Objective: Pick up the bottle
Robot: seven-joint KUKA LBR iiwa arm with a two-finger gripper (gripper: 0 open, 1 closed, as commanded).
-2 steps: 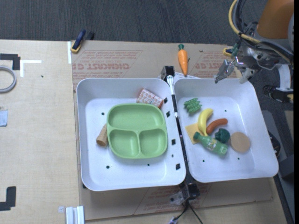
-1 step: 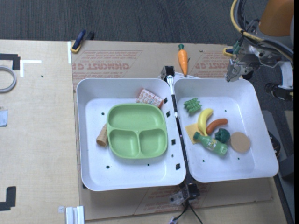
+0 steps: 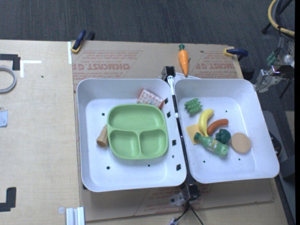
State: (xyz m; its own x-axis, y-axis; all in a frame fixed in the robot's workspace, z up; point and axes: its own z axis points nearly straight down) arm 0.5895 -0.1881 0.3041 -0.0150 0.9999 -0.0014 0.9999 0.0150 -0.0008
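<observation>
The bottle [image 3: 212,144] is green and lies on its side on the floor of the right bin [image 3: 262,172], near that bin's centre. Its long axis runs from upper left to lower right, with the narrow cap end at upper left and the wider base at lower right. The cap end touches or overlaps a yellow cheese slice [image 3: 191,131]. A banana [image 3: 204,120] and a sausage [image 3: 217,124] lie just above it, a piece of broccoli [image 3: 223,136] sits just beside its upper flank, and a round tan bun [image 3: 241,143] lies just beside its base.

The gripper [image 3: 268,77] hangs outside the right bin, past its upper right corner, at the right side of the worktop. Its opening state cannot be determined at this scale.

From the gripper, the bottle lies down and to the left, inside the bin. In all likelihood the approach requires travel inward over the bin wall, then a descent with the gripper closing across the short axis of the bottle. The lower flank is the freer side.
</observation>
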